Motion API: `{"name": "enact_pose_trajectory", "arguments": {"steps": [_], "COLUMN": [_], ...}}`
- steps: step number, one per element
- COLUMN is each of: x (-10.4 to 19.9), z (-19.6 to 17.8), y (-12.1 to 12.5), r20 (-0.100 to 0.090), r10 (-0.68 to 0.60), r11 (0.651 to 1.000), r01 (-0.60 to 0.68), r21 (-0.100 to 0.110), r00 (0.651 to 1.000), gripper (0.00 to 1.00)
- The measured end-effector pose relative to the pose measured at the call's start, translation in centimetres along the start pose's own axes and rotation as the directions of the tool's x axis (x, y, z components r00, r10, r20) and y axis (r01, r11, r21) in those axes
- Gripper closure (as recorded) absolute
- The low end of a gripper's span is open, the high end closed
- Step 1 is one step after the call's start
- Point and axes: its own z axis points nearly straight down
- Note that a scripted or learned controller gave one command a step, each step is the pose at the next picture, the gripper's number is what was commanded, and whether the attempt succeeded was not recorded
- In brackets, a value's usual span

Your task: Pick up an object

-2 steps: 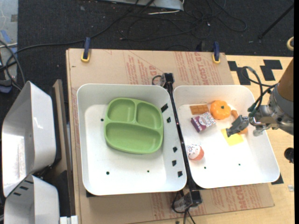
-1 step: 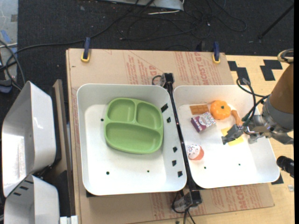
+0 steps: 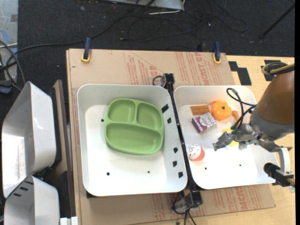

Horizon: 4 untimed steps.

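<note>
Over the right bin (image 3: 243,175) the pincer (image 3: 224,141) hung low, reaching in from the right on the grey arm (image 3: 276,111) — whether its fingers stood open or shut could not be told, and nothing showed between them. Just beside its tip lay a small yellow object (image 3: 233,144), partly hidden. Farther back in that bin sat an orange pumpkin-like toy (image 3: 221,110), with a tan block (image 3: 200,109) to its left and a purple packet (image 3: 203,122) in front of them. A small white-and-orange piece (image 3: 195,152) lay near the bin's left wall, apart from the pincer. On the same surface the left bin (image 3: 93,168) held a green divided plate (image 3: 134,125).
</note>
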Motion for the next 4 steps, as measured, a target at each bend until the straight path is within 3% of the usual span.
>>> {"name": "enact_pose_trajectory", "arguments": {"steps": [1, 2, 4], "x": [0.3, 0.3, -0.5], "z": [4.5, 3.3, -6.7], "y": [0.5, 0.6, 1.1], "r20": [0.000, 0.001, 0.003], "r10": [0.000, 0.002, -0.005], "r11": [1.000, 1.000, 1.000], "r01": [0.000, -0.002, 0.005], "r21": [0.000, -0.004, -0.010], "r00": [1.000, 1.000, 1.000], "gripper": [0.00, 1.00, 1.00]}}
